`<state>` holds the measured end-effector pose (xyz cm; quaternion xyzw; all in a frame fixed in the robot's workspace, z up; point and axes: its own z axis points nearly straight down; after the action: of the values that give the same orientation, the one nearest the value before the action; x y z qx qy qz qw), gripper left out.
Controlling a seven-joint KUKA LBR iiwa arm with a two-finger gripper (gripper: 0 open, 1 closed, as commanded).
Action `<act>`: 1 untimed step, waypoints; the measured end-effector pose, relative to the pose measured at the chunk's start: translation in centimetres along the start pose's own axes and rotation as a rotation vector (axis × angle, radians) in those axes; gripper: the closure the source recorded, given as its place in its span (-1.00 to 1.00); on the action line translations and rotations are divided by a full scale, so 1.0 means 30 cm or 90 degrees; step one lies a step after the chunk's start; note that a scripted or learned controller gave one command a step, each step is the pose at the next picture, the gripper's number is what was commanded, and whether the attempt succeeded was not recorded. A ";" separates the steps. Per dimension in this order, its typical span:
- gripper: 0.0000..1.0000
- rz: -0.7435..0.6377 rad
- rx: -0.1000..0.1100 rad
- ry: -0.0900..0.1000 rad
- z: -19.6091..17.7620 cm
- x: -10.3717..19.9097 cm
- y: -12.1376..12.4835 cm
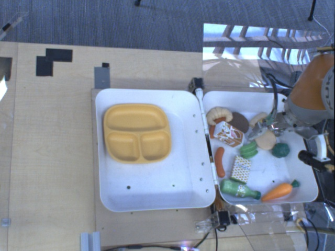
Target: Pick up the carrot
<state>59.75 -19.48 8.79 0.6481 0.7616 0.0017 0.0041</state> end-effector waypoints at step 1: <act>1.00 -0.003 -0.007 -0.003 -0.046 0.001 0.014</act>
<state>60.16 -19.36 10.19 0.6461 0.7632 0.0044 0.0091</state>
